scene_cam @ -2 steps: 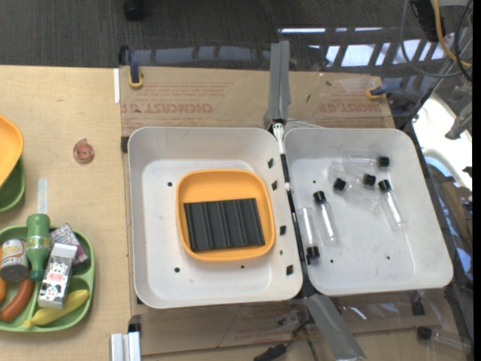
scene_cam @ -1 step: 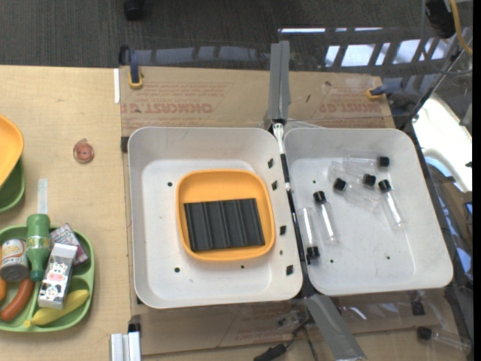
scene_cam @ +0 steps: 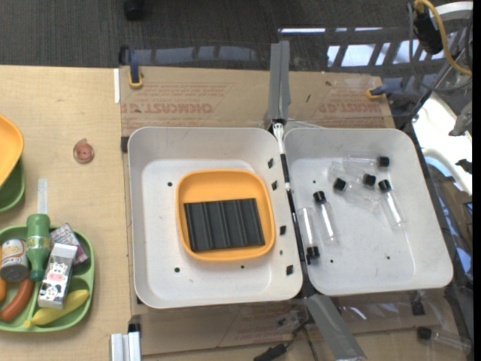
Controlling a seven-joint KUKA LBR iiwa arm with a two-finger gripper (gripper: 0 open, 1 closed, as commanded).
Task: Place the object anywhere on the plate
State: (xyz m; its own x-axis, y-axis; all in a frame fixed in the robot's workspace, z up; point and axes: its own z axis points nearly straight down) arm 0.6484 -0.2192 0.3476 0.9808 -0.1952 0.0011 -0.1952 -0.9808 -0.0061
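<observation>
Where yellow plate (scene_cam: 224, 188) fills left bin (scene_cam: 150, 277), clear vials (scene_cam: 325, 215) litter right bin (scene_cam: 421, 269).

Bright, even light, sharp focus, glare at right edge.

Green toy-food tray (scene_cam: 79, 307), far left

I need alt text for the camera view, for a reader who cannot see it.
Two shallow white bins sit side by side: the left bin holds an orange plate with a dark ribbed insert, and the right bin holds several clear tubes with black caps.
</observation>
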